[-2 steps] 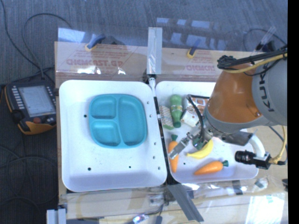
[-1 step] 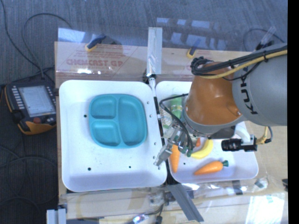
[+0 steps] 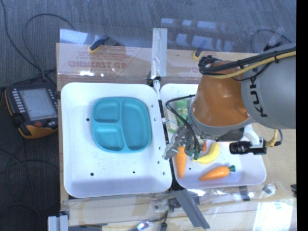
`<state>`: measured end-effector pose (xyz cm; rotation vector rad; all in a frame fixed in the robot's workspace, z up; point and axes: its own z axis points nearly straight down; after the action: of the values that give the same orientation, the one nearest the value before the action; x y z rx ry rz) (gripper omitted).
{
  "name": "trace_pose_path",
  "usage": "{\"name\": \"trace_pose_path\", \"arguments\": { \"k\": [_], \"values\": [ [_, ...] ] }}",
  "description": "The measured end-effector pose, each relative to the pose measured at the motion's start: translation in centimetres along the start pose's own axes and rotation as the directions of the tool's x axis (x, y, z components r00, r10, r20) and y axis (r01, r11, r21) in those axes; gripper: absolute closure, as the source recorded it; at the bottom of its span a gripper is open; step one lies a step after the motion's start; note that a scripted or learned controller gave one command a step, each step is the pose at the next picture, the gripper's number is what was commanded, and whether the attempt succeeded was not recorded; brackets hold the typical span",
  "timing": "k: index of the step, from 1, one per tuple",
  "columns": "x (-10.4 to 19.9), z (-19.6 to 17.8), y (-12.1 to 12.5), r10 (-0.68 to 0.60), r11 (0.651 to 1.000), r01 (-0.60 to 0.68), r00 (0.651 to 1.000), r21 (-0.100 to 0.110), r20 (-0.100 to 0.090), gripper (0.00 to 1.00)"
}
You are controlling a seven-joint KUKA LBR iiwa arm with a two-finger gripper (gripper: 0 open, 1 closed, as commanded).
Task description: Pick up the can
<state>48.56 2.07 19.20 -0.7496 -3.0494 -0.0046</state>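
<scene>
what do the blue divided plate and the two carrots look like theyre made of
Blue divided plate: seemingly plastic, smooth uniform colour, moulded compartments, soft sheen. Carrots: probably plastic toys, even bright orange, smooth skin, one with a neat green tip. Not certain from looks alone.

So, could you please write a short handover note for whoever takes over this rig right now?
Pincer: low in the right bin, at its left side, over the upright carrot; open or shut cannot be told from this view.
Things: the arm covers much of the right bin. A second carrot and a banana lie in front; something green sits behind. No can can be made out. The left bin holds a blue divided plate.
Done: no grasp visible.
Left: locate the can, pick it up.
</scene>
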Motion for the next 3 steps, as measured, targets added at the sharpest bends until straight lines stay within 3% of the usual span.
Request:
{"name": "trace_pose_path", "arguments": {
  "k": [1, 2, 3],
  "values": [
    [-0.1, -0.9, 0.1, 0.0, 1.0, 0.0, 1.0, -0.002, 0.001, 1.0],
    [-1.1, -9.4, -2.2, 0.023, 1.0, -0.023, 1.0, 0.002, 0.005, 1.0],
    [-5.3, -15.9, 1.5, -0.249, 0.968, 0.249, 0.968, 0.003, 0.007, 1.0]
  ]
}}
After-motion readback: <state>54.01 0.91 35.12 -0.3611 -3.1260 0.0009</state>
